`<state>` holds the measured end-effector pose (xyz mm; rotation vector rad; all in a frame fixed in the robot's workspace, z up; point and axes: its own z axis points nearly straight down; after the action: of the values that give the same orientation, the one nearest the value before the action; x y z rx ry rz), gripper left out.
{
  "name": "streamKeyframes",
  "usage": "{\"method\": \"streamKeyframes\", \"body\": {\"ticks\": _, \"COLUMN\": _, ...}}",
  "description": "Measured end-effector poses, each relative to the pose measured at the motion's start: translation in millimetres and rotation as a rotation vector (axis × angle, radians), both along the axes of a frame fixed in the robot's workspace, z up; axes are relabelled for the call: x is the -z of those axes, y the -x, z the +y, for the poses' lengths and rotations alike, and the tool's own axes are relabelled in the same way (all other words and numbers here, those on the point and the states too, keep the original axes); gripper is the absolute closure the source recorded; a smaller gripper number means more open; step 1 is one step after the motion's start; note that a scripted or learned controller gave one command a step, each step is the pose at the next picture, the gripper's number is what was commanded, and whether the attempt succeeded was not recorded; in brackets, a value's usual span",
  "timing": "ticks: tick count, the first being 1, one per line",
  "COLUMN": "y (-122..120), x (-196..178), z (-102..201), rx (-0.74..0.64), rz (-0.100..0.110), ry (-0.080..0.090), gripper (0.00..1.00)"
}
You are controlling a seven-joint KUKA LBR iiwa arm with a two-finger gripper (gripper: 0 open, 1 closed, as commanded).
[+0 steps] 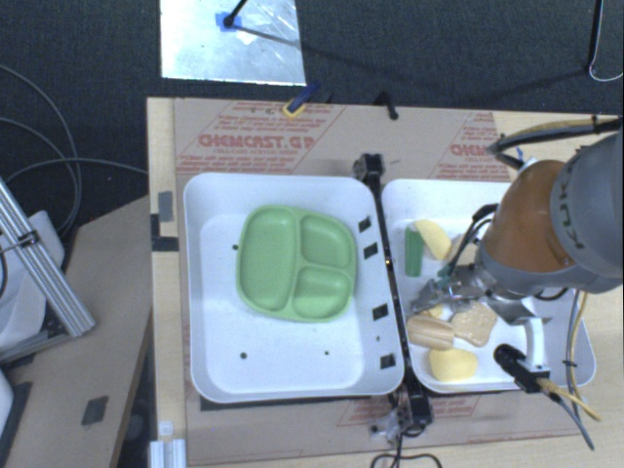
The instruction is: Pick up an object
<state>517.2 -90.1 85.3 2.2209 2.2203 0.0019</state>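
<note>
A cardboard-topped bench (253,130) carries two shallow white bins side by side. The left bin (210,359) holds a green divided plate (295,262), lying flat near its middle. Right of that plate, across the black divider, the right bin (458,198) holds a cluster of small objects beneath the grey arm (546,232) with its orange band. The hand (441,291) hangs low over that cluster; how it is set cannot be told from here. Nearest the plate stands a green block (413,253), with a pale yellow piece (432,237) just beside it. Farther down lie a tan cylinder (430,333), a beige cracker-like piece (476,324) and a yellow lump (453,364).
</note>
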Motion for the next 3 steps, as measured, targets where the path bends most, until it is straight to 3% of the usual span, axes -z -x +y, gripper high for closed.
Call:
{"method": "streamKeyframes", "body": {"ticks": 1, "y": 29.9, "x": -104.7, "z": 47.4, "rx": -0.009, "rz": -0.007, "ry": -0.002, "gripper": 0.0}}
{"method": "streamKeyframes", "body": {"ticks": 2, "y": -3.4, "x": -129.3, "z": 68.9, "rx": -0.006, "rz": -0.002, "ry": 0.0, "gripper": 0.0}}
{"method": "streamKeyframes", "body": {"ticks": 3, "y": 30.2, "x": -218.4, "z": 129.6, "rx": -0.012, "rz": -0.008, "ry": -0.004, "gripper": 0.0}}
